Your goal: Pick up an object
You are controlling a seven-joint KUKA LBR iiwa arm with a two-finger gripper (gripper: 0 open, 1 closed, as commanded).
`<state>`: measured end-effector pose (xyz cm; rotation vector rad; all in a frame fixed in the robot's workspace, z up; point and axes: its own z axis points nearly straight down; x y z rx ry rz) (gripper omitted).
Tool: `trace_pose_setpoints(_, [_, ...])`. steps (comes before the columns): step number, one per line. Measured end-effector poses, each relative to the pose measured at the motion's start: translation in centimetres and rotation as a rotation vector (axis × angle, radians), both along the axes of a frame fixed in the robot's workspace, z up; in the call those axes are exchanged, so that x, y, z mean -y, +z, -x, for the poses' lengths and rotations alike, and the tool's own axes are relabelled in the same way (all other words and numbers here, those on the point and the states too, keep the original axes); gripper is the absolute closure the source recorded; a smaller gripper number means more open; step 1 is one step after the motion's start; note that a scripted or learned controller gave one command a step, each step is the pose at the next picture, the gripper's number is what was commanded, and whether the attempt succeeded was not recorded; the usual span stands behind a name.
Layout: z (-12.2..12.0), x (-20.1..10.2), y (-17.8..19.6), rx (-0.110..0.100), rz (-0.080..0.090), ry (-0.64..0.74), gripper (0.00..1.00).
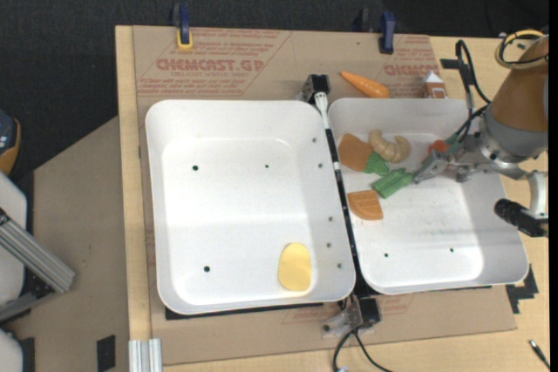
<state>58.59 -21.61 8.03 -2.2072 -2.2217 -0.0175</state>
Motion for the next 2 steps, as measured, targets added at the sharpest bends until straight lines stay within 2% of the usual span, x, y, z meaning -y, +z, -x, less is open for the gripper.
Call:
trace_pose_setpoints(1, [-8.19,-0.05,0.37,-0.015,-0.003,-0.002,0.00])
trace_pose_setpoints(2, [-7.42,-0.57,0.46,-0.003,0.012,-0.004,0.00])
